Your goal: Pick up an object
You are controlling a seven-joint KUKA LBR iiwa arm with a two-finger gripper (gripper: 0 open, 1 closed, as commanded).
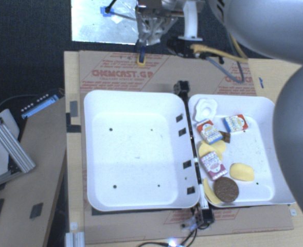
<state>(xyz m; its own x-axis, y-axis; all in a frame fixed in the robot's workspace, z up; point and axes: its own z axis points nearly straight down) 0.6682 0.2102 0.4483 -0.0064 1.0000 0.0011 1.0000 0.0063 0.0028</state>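
The right bin (262,189) holds several small objects: a white cup-like piece (205,108), a red and white packet (209,131), a blue and orange packet (235,123), a pink packet (213,164), a yellow lemon-like lump (242,172) and a brown round disc (226,189). More yellow pieces (214,148) lie along the divider. My gripper (150,36) hangs high at the top of the view, beyond the far edge of the left bin (97,138) and well away from all the objects. Nothing shows in it.
Both bins rest on a brown cardboard sheet (120,73). A small yellow and blue marker (141,59) stands on the cardboard under the gripper. The grey arm (295,122) covers the right side. A metal rail (10,143) lies at the left.
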